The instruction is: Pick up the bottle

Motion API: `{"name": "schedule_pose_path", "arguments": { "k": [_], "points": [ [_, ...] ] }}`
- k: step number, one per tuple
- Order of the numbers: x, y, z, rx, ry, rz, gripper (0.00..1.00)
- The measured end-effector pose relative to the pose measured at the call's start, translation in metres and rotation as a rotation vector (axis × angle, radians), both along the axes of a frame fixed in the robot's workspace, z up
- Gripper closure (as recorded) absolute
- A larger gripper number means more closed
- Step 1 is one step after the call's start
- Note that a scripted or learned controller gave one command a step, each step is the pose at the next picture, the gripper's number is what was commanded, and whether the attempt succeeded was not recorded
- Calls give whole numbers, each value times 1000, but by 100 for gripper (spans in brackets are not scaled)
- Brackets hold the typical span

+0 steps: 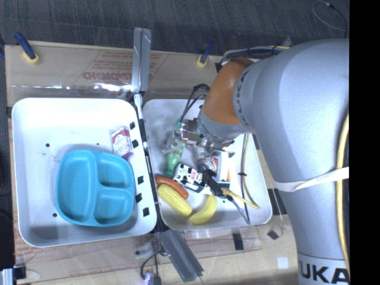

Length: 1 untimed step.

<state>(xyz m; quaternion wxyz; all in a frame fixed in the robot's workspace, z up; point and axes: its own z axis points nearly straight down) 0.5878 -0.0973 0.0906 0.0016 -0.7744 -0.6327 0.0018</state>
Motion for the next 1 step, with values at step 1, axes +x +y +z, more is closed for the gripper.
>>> {"name": "schedule_pose_path", "arguments": {
  "k": [1],
  "points": [
    [0,0,9,1,2,3,100]
  ]
}}
